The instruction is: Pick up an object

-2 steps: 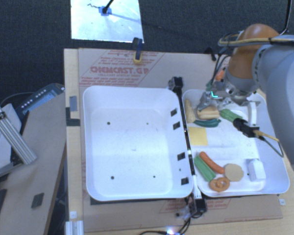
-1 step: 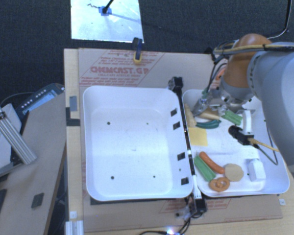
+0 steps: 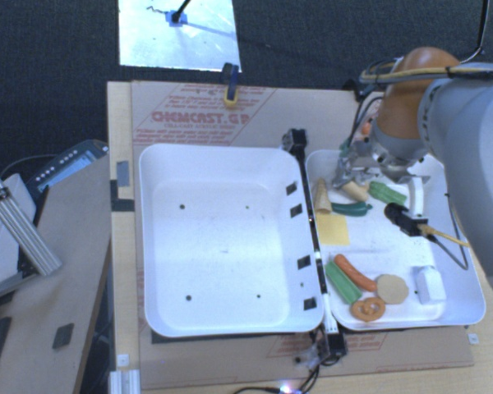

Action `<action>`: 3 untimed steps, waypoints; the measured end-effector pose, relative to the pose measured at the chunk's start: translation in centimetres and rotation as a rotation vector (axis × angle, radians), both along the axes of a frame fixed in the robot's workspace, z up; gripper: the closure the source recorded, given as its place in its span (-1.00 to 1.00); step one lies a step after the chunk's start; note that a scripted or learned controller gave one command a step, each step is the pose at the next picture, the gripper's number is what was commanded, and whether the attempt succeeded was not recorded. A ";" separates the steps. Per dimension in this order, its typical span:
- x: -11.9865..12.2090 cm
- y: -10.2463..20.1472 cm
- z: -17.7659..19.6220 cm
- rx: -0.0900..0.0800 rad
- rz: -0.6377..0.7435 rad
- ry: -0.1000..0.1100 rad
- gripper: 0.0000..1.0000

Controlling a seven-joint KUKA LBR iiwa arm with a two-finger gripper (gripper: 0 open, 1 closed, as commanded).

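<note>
My gripper [image 3: 350, 176] is low over the far left part of the right bin [image 3: 464, 302], with the grey arm and its orange band [image 3: 411, 97] above it. Just under it lies a pale yellow piece [image 3: 356, 191], with a light green pepper [image 3: 388, 192] to its right and a dark green pod [image 3: 351, 208] in front. A tan bread stick [image 3: 320, 195] leans by the bin's left wall. A yellow cheese square [image 3: 333, 230] lies nearer the middle. Whether anything is between the fingers is hidden.
At the right bin's near end lie a green cucumber [image 3: 342, 281], an orange carrot [image 3: 358, 274], a round tan biscuit [image 3: 392, 288], a tomato slice [image 3: 368, 309] and a white block [image 3: 430, 284]. A white stick [image 3: 416, 195] lies at the right. The left bin [image 3: 148, 220] adjoins.
</note>
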State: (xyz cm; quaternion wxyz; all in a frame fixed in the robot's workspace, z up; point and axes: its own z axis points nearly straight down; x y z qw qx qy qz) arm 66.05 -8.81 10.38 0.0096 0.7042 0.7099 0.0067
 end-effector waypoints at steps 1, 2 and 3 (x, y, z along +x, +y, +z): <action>1.0 -2.5 -1.3 0.008 -0.005 0.028 1.00; 1.0 -3.1 -1.3 0.008 -0.003 0.026 1.00; 1.0 1.4 8.8 0.004 0.000 0.012 1.00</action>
